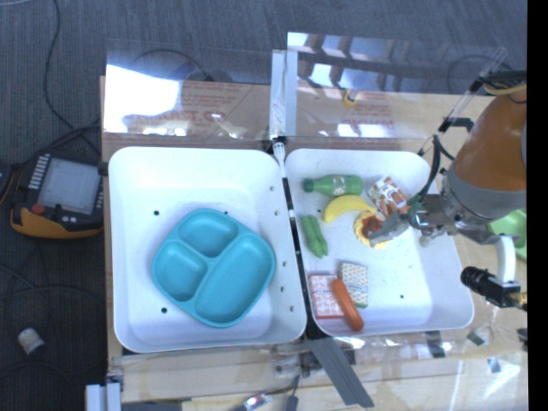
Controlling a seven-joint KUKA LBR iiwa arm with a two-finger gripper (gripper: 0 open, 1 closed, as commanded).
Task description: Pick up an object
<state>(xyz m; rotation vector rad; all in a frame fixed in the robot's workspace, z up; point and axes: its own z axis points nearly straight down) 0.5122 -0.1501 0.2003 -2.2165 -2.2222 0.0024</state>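
The arm comes in from the right, and its gripper (392, 226) hangs low over the right bin (445, 311), down among the clutter near the bin's upper middle. Whether it is gripping anything I cannot tell from here. It sits right over a small red and yellow item (372, 228), just below the yellow banana (347, 207). Above the banana lies a green bottle (332, 185), with a crinkled snack packet (390, 195) to its right. A dark green pepper (313, 235) lies along the bin's left wall. Toward the front are a carrot (347, 305), a red patterned packet (322, 294) and a pale patterned one (354, 279), all touching. The left bin (137, 178) holds a teal divided plate (214, 267).
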